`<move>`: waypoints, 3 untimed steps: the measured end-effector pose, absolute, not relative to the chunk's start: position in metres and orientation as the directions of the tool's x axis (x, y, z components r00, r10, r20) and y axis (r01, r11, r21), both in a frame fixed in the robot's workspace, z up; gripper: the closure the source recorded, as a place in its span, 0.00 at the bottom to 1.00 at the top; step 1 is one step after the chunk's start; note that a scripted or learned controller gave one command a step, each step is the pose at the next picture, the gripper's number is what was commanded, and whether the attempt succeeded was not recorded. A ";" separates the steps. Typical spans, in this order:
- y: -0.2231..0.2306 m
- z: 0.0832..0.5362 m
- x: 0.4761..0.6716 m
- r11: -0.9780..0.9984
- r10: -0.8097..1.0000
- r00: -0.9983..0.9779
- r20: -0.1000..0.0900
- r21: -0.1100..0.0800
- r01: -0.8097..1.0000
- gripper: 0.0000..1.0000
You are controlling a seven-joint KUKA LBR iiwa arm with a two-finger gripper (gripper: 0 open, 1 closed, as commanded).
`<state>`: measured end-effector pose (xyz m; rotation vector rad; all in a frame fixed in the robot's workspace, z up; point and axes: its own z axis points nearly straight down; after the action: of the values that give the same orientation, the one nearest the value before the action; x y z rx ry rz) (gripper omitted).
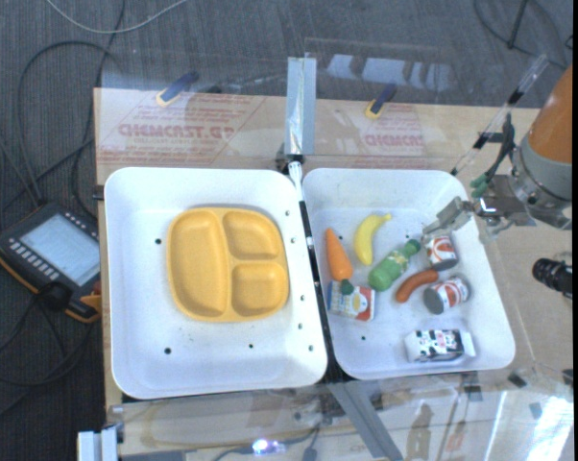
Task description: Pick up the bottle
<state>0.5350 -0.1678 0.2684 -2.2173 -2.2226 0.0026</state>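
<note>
Two white bins sit side by side on the tabletop [126,133]. Left bin [135,353] holds a yellow divided tray [229,262]. Right bin [491,344] holds the clutter: green bottle [393,265] lying on its side near the middle, neck pointing up-right; banana [368,236] just beside it on the left; carrot [338,254] further left; a small carton [350,302] below the carrot; an orange sausage-shaped piece [416,283] just beside the bottle's lower right; two cans [442,251] [445,294] to the right; a flat black-and-white carton [439,345] near the bottom edge.

Gripper [447,219] hangs over the right bin's upper right area, above the upper can and near the bottle's neck end. Fingers appear slightly spread with nothing between them; view is small, so low confidence.

Step in hand, by my reading: approach, grasp not yet made. Bottle rests in the bin.

Next move calls for shifting left and down toward the bottle body, aligning the fingers across its narrow width, and descending without catching the sausage piece or banana, both crowding its flanks.
</note>
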 end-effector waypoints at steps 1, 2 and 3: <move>-0.127 0.121 0.552 -0.186 0.982 0.186 0.000 -0.003 0.982 0.00; -0.144 0.089 0.576 -0.167 0.986 0.167 -0.001 0.006 0.986 0.00; -0.143 0.099 0.577 -0.166 0.986 0.166 0.000 0.009 0.986 1.00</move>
<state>0.5772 -0.1431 0.0989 -2.4034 -2.0335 -0.0093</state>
